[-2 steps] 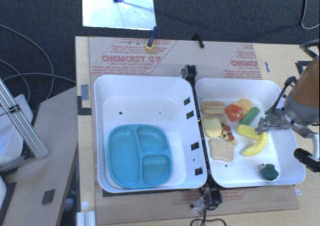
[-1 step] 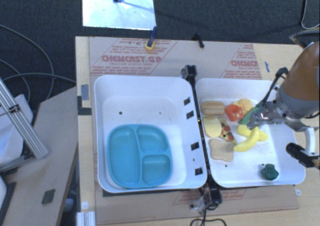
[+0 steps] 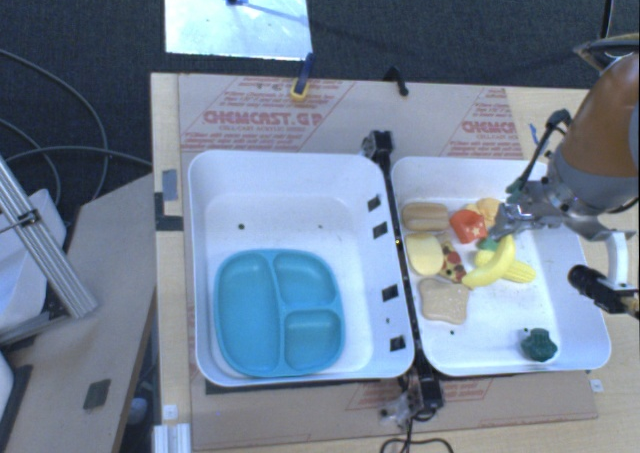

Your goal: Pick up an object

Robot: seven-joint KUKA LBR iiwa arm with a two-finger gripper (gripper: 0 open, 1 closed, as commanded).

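Observation:
Toy foods lie in the right bin (image 3: 575, 326): a tan bun (image 3: 425, 214), a red piece (image 3: 466, 225), a pale yellow piece (image 3: 424, 255), a banana (image 3: 498, 267), a toast slice (image 3: 444, 301) and a green piece (image 3: 539, 345) near the front right corner. My gripper (image 3: 503, 224) reaches in from the right and hangs low over the cluster, its tip between the red piece and the banana's upper end. I see nothing lifted off the bin floor.
The left bin (image 3: 250, 181) holds a blue divided plate (image 3: 279, 311). A black ridge with clips (image 3: 390, 241) separates the two bins. The arm's grey and orange body (image 3: 605, 156) overhangs the right bin's far right side.

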